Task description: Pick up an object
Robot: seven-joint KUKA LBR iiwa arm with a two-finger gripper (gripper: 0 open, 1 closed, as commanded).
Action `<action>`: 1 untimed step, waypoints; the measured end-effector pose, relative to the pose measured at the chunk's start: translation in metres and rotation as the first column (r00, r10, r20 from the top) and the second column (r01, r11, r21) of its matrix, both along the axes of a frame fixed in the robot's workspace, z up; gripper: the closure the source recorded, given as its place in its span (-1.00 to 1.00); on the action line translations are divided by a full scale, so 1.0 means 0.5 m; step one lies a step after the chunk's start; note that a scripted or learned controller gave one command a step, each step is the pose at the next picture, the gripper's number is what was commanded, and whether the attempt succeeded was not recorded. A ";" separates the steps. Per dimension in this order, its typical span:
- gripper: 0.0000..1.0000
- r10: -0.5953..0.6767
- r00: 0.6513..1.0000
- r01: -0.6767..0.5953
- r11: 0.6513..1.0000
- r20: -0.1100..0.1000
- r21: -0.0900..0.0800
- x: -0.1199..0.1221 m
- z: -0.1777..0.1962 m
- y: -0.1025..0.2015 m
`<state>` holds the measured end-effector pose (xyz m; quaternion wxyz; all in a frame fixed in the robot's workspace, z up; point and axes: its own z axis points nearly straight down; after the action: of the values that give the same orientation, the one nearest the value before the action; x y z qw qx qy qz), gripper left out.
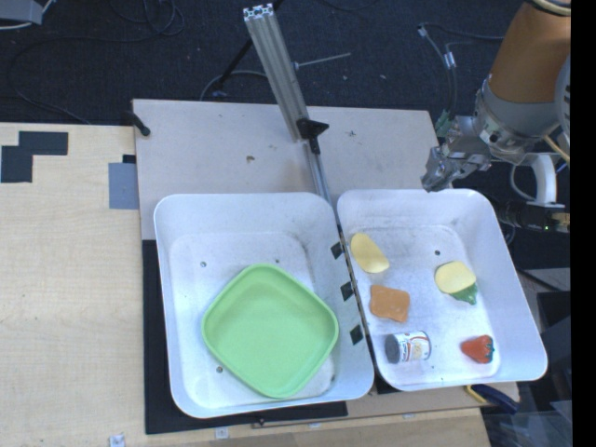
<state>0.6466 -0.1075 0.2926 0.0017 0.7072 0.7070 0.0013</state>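
The gripper (438, 177) hovers above the right bin's (507, 250) far rim; finger state cannot be determined. The nearest candidate, a yellow object (455, 277), lies nearer the camera, inside that bin.

The arm (526, 54) comes in from the upper right; its orange band sits high, with the grey wrist (507, 124) below it, bent downward and to the left; the gripper (438, 177) hangs at the end, pointing down, with nothing visible between its tips.
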 end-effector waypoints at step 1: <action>1.00 0.003 1.000 -0.003 1.000 -0.005 0.001 0.014 -0.010 0.097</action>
<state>0.6536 -0.0590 0.2874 -0.0004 0.7061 0.7081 0.0001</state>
